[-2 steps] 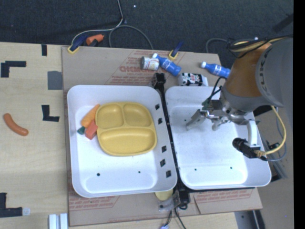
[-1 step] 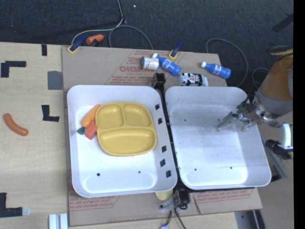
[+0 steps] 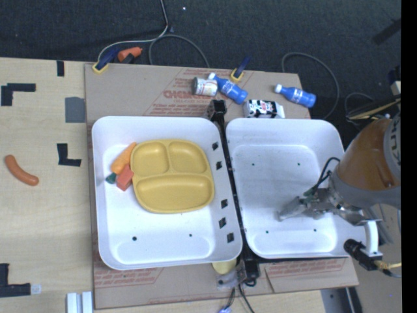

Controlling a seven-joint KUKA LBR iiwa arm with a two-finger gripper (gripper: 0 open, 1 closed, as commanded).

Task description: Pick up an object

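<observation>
My gripper (image 3: 291, 210) is low inside the right bin (image 3: 280, 135), near its front right part, with the arm and its orange band (image 3: 368, 165) coming in over the bin's right wall. I see no object at the gripper. In the left bin (image 3: 163, 246) lies a yellow divided plate (image 3: 172, 175). An orange carrot-like piece (image 3: 122, 158) and a small red piece (image 3: 124, 178) lean against the plate's left edge.
Behind the bins on the cardboard lie a white bottle (image 3: 205, 85), two blue bottles (image 3: 232, 90) (image 3: 296, 96) and a black-and-white carton (image 3: 264, 108). A toy sausage (image 3: 21, 170) lies on the bench far left. Cables run along the back.
</observation>
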